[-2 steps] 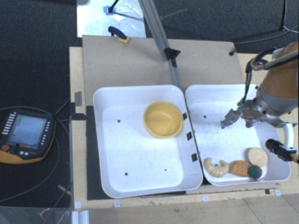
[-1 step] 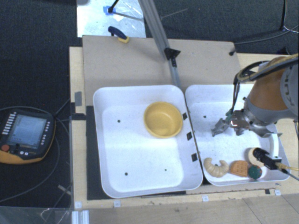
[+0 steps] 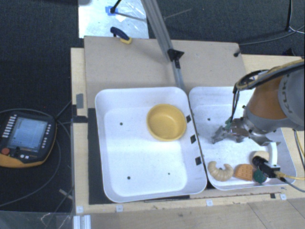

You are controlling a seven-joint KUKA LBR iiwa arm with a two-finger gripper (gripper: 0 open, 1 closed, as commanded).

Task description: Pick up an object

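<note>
We see the gripper [image 3: 223, 134] low in the right bin [image 3: 202, 97]; we cannot tell its jaws' state. A croissant [image 3: 220, 170] lies near, and a yellow bowl [image 3: 166, 122] sits in the left bin [image 3: 114, 128].

A tan bench [image 3: 143, 61] carries two white bins, left [image 3: 114, 171] and right [image 3: 209, 97], touching side by side.

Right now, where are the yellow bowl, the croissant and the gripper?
Bowl [image 3: 166, 122], camera view, inner bottom.
Croissant [image 3: 220, 170], camera view, middle of its curve.
Gripper [image 3: 220, 136], camera view, between fingertips.
</note>
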